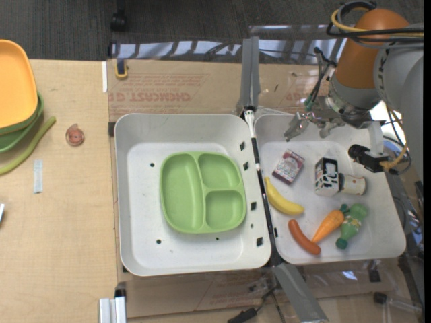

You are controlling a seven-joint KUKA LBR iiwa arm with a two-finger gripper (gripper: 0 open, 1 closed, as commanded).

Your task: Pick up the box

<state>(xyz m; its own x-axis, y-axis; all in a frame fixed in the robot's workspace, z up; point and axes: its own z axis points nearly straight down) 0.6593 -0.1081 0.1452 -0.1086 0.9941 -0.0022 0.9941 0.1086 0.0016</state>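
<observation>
Item: small red box, lying flat in the right bin (beside a banana). End effector: open, empty, hovering near the bin's far edge. Step: approach. Next: descend over the box, fingers straddling it.

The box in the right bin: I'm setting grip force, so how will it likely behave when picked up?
The box looks like small printed card, so probably light and crushable under a hard squeeze. It lies flat, so it should not roll. The banana lies close beside it, so a push might nudge that.
</observation>
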